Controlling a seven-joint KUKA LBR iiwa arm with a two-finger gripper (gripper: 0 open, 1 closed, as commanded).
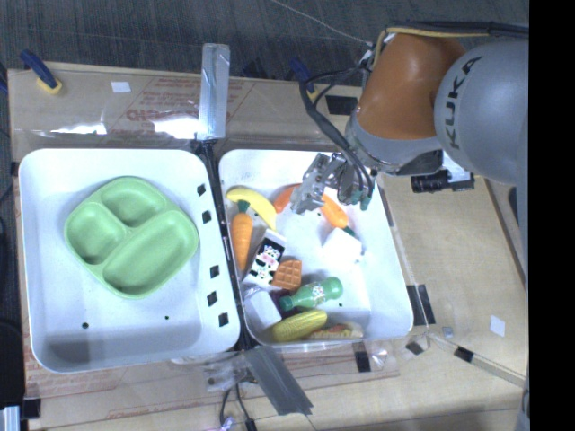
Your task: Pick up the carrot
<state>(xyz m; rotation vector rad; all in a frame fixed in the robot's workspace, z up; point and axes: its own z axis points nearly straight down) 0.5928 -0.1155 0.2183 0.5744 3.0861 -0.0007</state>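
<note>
The grey arm [467, 106] is reaching in from the right, its orange band showing above the wrist, and the gripper [325, 187] is hanging over the far part of the right bin [386, 277]. Its metal fingers [314, 182] are pointing down into the bin. Whether the jaws are spread or pressed together I cannot tell; glare and cables are muddling that spot.

The carrot [242, 237] is lying along the left wall of the right bin, thick end far, tip near, well apart from the gripper. Nothing is gripping it. A banana [252, 205] is curving just beyond its far end, touching or nearly so.

A second orange piece [334, 212] is sitting right under the gripper, possibly another carrot-like toy, and an orange patch [286, 196] is showing just to the gripper's left. A white block [341, 245] is resting near that piece.

Toward the near side of the right bin: a cow-print carton [266, 260], a waffle [287, 275] beside it, a green bottle [310, 294], and a corn cob [299, 325] against the near wall.

The left bin [45, 321] is holding 1 green plate [131, 233] with 3 compartments, lying flat toward its far half.

A strip of silver tape [214, 92] is standing at the far end of the divide between the 2 bins.
</note>
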